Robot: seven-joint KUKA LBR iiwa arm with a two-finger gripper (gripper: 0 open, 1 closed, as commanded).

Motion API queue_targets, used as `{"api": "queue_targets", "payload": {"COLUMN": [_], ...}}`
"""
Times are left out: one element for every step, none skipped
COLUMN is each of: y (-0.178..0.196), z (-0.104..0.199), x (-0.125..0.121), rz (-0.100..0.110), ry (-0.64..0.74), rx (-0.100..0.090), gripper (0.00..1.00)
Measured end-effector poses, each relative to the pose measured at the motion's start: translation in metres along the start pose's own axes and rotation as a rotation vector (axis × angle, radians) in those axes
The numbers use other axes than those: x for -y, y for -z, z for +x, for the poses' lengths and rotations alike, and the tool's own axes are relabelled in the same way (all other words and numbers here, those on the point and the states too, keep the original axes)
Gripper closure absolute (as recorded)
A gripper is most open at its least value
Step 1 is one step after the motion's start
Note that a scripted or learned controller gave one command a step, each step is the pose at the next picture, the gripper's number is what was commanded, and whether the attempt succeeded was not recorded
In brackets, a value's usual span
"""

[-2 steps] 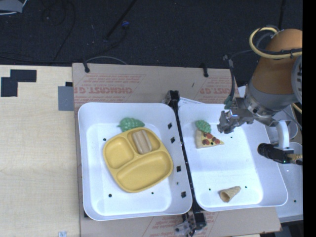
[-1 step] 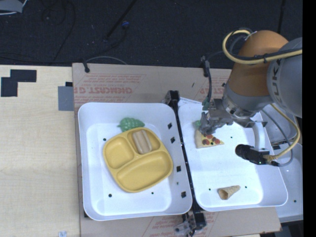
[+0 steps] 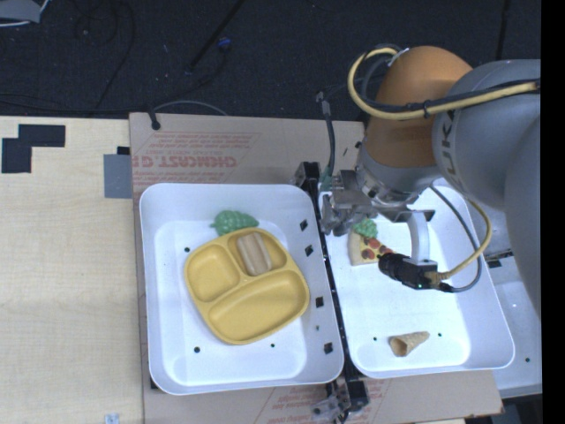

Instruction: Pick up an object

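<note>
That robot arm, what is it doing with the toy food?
The grey robot arm reaches in from the right, and its gripper hangs over the right bin, right beside a toy pizza slice. It is trying to pick something up, but nothing can be seen between its fingers yet. A toy cone lies near the front of that bin. In the left bin sits a yellow divided plate with a hot dog on it and a green leafy toy at its edge.

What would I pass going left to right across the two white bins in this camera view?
Yellow divided plate → hot dog in its compartment → pizza slice under the gripper → ice-cream cone.
</note>
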State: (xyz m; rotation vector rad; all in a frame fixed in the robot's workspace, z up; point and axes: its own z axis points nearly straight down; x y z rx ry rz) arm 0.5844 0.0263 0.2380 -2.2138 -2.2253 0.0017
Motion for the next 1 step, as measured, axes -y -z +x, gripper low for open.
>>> {"api": "queue_targets", "payload": {"y": [-0.0105], "z": [0.0494], "x": [0.0063], "rz": [0.003], "ry": [-0.001], "rx": [0.000], "gripper": [1.00]}}
